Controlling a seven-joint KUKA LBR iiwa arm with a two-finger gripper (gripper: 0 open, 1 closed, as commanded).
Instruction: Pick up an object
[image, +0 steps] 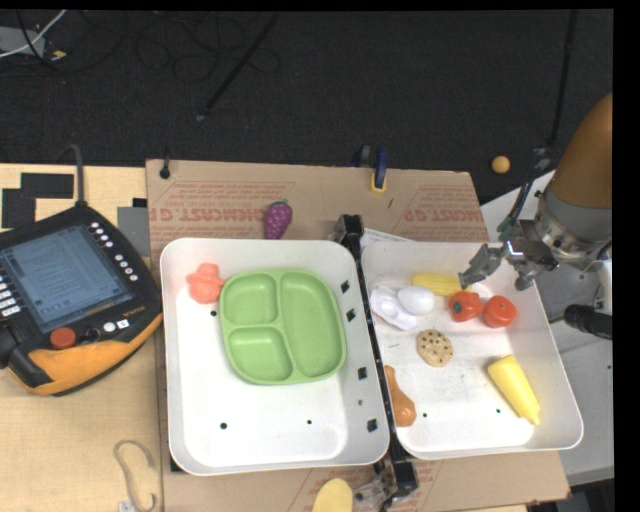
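Observation:
My gripper (500, 272) hangs over the far right part of the right bin (560, 400), its two fingers spread open with nothing between them. Just below it lie two red tomatoes (463, 305) (499, 312). A yellow piece (435, 283) and a white object (400, 300) lie to their left. Toward the front are a cookie (434, 347), a yellow corn cob (514, 388) and an orange-brown piece (400, 402) by the bin's left wall.
The left bin (260, 430) holds a green divided plate (281, 326) and a pink-orange toy (204, 283). Purple grapes (277, 218) lie on the cardboard behind it. A yellow object (333, 494) sits at the front edge. A teach pendant (65, 290) rests at left.

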